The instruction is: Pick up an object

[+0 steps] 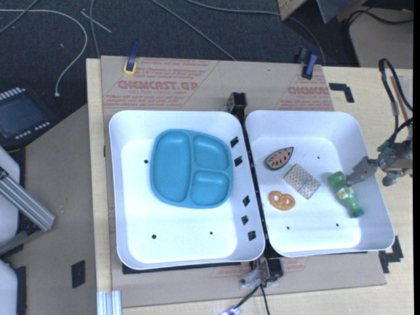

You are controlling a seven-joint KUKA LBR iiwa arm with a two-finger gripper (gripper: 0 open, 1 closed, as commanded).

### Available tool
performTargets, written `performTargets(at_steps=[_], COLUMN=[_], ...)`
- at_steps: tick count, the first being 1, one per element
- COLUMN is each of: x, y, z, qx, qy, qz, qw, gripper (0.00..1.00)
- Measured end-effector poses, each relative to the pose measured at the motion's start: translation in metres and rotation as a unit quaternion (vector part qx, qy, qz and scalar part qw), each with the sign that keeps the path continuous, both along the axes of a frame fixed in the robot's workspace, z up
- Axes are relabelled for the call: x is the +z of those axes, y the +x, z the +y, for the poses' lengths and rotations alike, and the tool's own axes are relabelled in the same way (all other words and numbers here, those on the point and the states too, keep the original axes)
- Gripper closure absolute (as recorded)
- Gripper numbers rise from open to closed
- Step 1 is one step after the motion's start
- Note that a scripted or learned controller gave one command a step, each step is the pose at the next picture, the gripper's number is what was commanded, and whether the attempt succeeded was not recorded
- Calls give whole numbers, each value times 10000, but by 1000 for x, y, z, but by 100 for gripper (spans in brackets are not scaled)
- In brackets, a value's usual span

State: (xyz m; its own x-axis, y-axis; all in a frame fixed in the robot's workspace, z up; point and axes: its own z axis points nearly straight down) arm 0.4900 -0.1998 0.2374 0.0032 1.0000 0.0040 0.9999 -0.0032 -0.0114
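Note:
The right bin [328, 126] holds a green bottle-shaped toy [346, 193] lying near its right wall. Left of it are a grey checkered packet [301, 180], a brown leaf-shaped piece [279, 157] and a small pretzel [282, 201]. My gripper [375, 174] comes in over the bin's right rim, just above and to the right of the green toy. It is open with nothing between its fingers, and the left fingertip [359, 171] is close to the toy's top end.
A blue divided plate [192, 168] lies in the left bin [131, 228]. A black divider with clips [246, 176] runs between the bins. Cables hang at the right edge by the arm [400, 110].

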Motion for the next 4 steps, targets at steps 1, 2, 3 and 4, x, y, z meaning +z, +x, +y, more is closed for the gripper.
performTargets(at_steps=[1,2,3,4], x=[5,-40,-86,-137], y=[2,-3,1,-3], z=[0,-5,3,14], qx=[19,12,19,20], qy=[-15,-4,-1,4], qz=[-53,-27,-32,-21], qw=[10000,10000,10000,10000], gripper=[0,0,0,0])
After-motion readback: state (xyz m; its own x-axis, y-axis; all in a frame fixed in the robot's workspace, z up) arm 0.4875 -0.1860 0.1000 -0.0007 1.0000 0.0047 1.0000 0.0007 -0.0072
